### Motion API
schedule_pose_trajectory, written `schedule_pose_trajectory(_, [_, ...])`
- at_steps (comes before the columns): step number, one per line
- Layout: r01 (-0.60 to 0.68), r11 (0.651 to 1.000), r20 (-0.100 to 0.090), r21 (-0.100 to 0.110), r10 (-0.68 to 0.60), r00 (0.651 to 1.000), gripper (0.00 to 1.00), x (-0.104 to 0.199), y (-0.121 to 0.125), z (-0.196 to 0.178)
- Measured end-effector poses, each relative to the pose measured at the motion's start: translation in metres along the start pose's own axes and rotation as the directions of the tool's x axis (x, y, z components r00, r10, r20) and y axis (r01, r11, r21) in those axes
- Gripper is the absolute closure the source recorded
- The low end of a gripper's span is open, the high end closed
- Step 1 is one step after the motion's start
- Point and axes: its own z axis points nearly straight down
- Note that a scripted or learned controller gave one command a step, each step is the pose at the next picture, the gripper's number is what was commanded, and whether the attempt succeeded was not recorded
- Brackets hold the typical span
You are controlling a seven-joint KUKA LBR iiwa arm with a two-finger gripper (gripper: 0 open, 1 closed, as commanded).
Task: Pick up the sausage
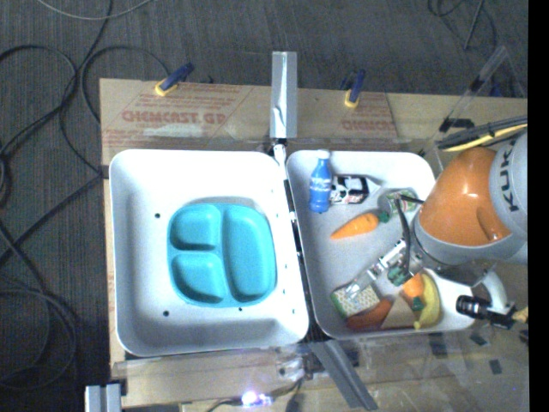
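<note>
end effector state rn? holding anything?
End effector: low in the right bin near the carrot; open or closed cannot be told, and no grasp is visible.

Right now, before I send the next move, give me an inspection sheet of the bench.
Surface: two white bins; left bin holds a blue divided tray.
Job's things: reddish-brown sausage in the right bin, near front edge.
Clutter: blue bottle, carrot, banana, small packet.
Grippers: gripper low over the right bin; finger state unclear.
Cables: black leads on the floor.
Surroundings: clamps on the board.
</note>
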Motion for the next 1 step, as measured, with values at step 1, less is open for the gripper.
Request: schedule_pose_trajectory(1, [0.017,1.000,-0.005,0.017,-0.017,1.000,0.00,-0.0649,0.0165,-0.1092])
